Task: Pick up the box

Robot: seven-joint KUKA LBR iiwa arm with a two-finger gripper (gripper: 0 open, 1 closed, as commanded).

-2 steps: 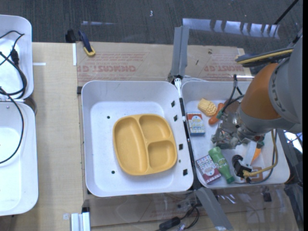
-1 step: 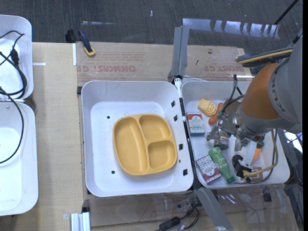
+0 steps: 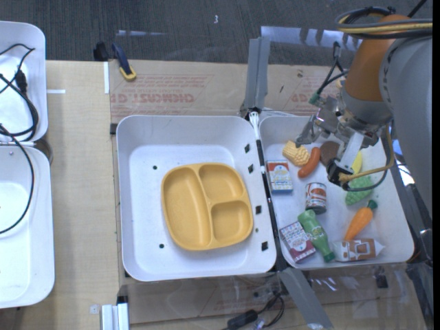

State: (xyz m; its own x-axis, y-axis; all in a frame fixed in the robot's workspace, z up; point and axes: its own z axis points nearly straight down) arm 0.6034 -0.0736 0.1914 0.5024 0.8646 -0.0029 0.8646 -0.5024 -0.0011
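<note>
A small red, white and blue box [image 3: 279, 176] lies at the left side of the right bin [image 3: 402, 243]. A second red and white box [image 3: 295, 243] lies near that bin's front edge, beside a green bottle [image 3: 316, 234]. My gripper [image 3: 317, 130] hangs low over the back of the right bin, just behind a yellow corn cob [image 3: 296, 154] and a red sausage [image 3: 311, 162]. It is to the right of and behind the first box, apart from it. Nothing is visibly held.
The left bin [image 3: 137, 205] holds a yellow divided plate [image 3: 206, 205]. The right bin also holds a small can [image 3: 315, 196], a carrot [image 3: 359, 220], a green leafy item [image 3: 357, 190] and a carton [image 3: 359, 250]. The items lie close together.
</note>
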